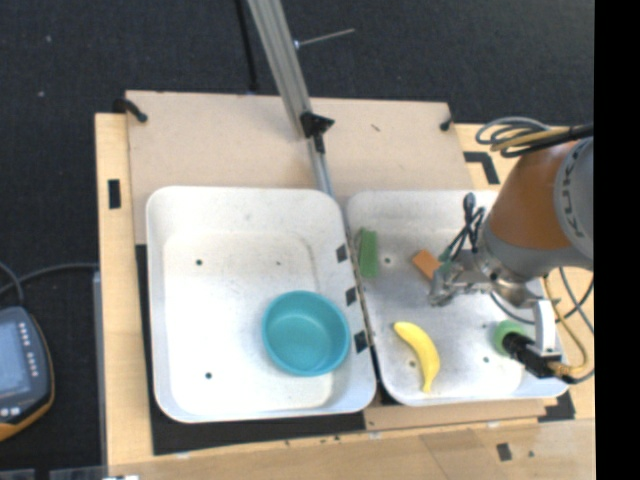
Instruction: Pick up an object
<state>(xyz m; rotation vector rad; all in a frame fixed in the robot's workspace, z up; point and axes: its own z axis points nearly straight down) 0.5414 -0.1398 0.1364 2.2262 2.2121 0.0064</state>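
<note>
Nearest to us, at the lower edge of the right-hand shallow white bin (400,213), we see a curved yellow banana (420,353) lying flat on the bin floor, its length running from upper left to lower right. Just to its right, near the bin's lower right corner, sits a small round green object (503,337), partly covered by a black and white fitting on the arm.

In the left-hand shallow white bin (200,228), towards its lower right, we find a round turquoise plastic bowl (305,332) standing upright, mouth up, close to the wall shared by the two bins.

Further up in the right bin, the two-finger gripper (443,288) of the grey and orange arm (535,208) hangs low over the bin floor, above and slightly right of the banana and apart from it. We cannot tell how the jaws stand (they are a small dark blur at this size), and we see nothing between them. Just up and left of the gripper lies a small orange-brown block (426,263), close beside the tip, though we cannot tell whether they touch. Left of that, against the dividing wall, a green rectangular block (367,252) lies lengthwise along the wall.

Beyond the bins, a slanted grey metal rail (283,58) rises from the tan bench (240,138).
</note>
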